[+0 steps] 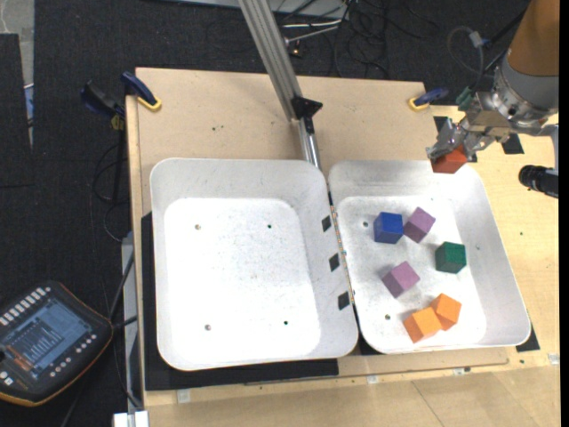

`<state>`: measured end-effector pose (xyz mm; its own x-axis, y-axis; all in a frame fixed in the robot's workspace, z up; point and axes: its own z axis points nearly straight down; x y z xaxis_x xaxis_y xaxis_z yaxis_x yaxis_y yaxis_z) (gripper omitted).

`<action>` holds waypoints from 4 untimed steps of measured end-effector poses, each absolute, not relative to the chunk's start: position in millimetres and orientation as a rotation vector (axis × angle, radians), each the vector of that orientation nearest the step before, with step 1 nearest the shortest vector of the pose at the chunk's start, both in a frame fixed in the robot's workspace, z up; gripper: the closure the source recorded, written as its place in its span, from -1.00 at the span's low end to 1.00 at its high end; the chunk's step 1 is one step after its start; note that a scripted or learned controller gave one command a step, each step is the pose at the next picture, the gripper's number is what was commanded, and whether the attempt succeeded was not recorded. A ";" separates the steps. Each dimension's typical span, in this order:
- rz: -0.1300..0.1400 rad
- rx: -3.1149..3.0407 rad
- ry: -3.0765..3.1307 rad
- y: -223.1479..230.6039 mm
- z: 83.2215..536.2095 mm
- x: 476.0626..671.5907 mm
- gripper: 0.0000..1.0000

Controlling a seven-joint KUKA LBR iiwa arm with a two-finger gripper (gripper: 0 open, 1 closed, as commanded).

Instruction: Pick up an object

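My gripper [452, 146] hangs over the far rim of the right bin [500, 254], close to its back right corner. It is shut on a red block [450, 160], which shows between the fingers, lifted off the bin floor. Down in that bin lie a blue cube [388, 227], a purple cube [420, 223] touching it, a green cube [451, 257], a second purple cube [401, 277] and two orange cubes [422, 324] [447, 310] side by side near the front.
The left bin [164, 238] sits beside the right one. A slanted metal pole [276, 52] comes down to the bins' shared back edge. Clamps [138, 92] [427, 99] grip the bench's far corners. A teach pendant [44, 341] lies on the floor at lower left.
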<state>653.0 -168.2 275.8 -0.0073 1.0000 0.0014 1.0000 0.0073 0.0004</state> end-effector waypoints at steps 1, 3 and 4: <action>-0.002 -2.211 -2.229 -113.6 279.5 645.6 1.00; 0.002 -2.211 -2.226 -25.8 256.3 620.1 1.00; 0.001 -2.211 -2.227 21.8 253.8 602.8 1.00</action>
